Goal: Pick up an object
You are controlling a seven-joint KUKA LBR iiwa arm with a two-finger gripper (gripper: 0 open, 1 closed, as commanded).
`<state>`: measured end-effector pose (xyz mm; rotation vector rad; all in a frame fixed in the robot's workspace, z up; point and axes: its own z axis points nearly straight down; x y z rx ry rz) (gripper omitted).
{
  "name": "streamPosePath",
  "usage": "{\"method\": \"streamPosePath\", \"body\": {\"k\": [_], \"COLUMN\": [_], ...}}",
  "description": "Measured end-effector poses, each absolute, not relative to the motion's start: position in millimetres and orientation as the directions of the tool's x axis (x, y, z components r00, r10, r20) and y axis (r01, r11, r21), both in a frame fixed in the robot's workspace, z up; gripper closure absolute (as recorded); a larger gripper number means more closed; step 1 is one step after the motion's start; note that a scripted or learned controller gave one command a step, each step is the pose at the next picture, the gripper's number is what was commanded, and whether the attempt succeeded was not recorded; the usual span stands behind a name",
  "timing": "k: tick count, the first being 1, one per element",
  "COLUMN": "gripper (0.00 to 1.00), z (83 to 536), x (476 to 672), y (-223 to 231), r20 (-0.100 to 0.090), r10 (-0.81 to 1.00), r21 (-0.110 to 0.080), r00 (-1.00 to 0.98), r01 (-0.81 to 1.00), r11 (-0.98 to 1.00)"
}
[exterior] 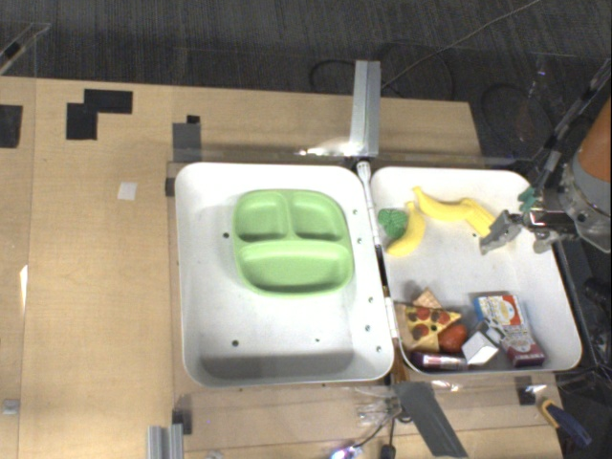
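Camera view looks down on two white bins side by side: the left bin (206,285) carries a green divided plate (290,240), while the right bin (566,309) holds the loose objects. The gripper (521,229) sits at about three o'clock in the right bin, its fingers spread apart with nothing between them. Nearest to it, toward nine o'clock and close by, lies a yellow banana (451,209); a second banana (409,235) and a green leafy piece (392,222) rest beside the dividing wall. Down at six o'clock cluster a pizza slice (427,321), a small carton (499,311) and a few items too small to name. This reads as the approach step, with no grasp made yet. Next the gripper likely needs to centre over one object, probably the nearby banana, descend, and close across its narrow width.
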<state>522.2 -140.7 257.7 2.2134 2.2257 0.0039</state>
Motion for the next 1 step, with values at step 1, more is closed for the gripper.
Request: {"method": "streamPosePath", "body": {"k": [1], "gripper": [0.00], "z": [112.8], "x": [602.5], "y": [-96.6], "r20": [-0.004], "r10": [0.994], "r21": [0.022], "r00": [-0.112], "r01": [0.993], "r11": [0.112]}}
